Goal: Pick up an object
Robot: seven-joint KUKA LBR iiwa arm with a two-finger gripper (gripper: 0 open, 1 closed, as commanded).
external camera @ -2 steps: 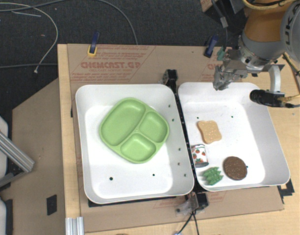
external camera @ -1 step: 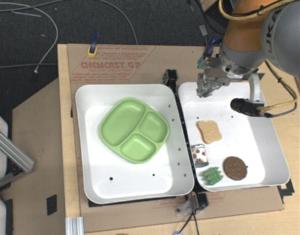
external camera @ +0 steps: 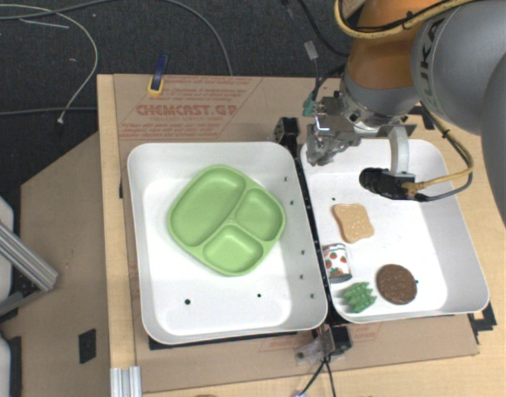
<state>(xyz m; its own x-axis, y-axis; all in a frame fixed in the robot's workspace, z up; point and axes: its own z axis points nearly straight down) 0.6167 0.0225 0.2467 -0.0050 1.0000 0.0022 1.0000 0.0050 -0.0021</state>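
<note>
white bins (external camera: 150, 222) hold food items.

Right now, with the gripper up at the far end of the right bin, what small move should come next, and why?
Probably bring the gripper toward the near side and over the tan slice of toast, the closest item. The gripper sits at the far left corner of the right white bin, apart from every object, and the toast lies flat with open floor around it.

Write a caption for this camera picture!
Gripper hovers over right bin's far corner; green plate sits in left bin.
</note>
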